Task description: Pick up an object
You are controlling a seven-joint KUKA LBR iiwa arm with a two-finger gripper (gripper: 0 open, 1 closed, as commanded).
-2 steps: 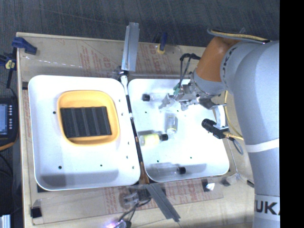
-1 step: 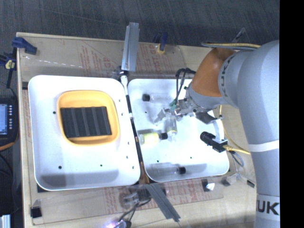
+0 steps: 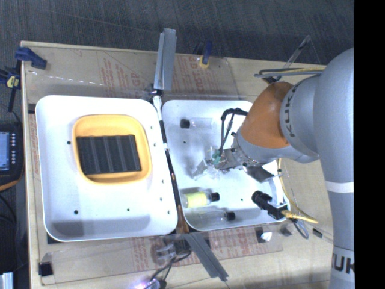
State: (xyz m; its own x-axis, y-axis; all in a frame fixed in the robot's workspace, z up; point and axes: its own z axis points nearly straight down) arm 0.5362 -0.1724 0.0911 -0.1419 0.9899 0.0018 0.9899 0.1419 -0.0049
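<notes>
The camera view shows the grey arm (image 3: 313, 113) reaching from the right into the right bin (image 3: 240, 224). The gripper (image 3: 218, 160) is low over the middle of this bin, and I cannot tell its state. A yellow bottle (image 3: 198, 198) lies near the front of the bin, apart from the gripper. The left bin (image 3: 54, 209) holds a yellow tray (image 3: 109, 147) with a dark grid.

Clear crumpled object (image 3: 201, 168), mid right bin (image 3: 180, 218).
</notes>
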